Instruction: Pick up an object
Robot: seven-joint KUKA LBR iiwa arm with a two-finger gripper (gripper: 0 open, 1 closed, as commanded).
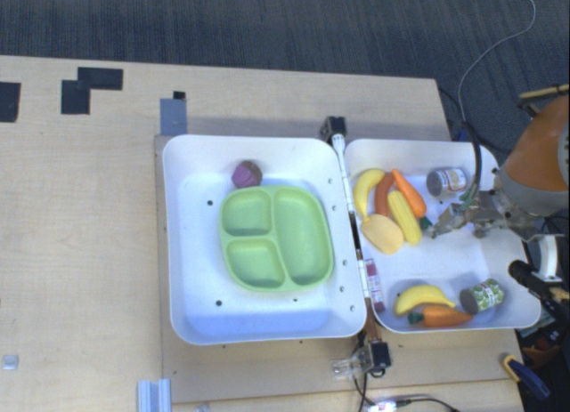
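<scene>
Pale wooden bench [80,241] under two white bins; whether the gripper [443,222] grasps anything I cannot tell; it hangs in the right bin [463,317], just beside the lemon [384,234], bananas [403,216] and carrot [409,192]; the green divided plate [276,237] sits in the left bin [191,223].

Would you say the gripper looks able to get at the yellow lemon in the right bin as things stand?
Probably yes. The gripper hangs just right of the lemon, whose top is bare. One banana leans against it, so a clean grasp may be tight.
</scene>
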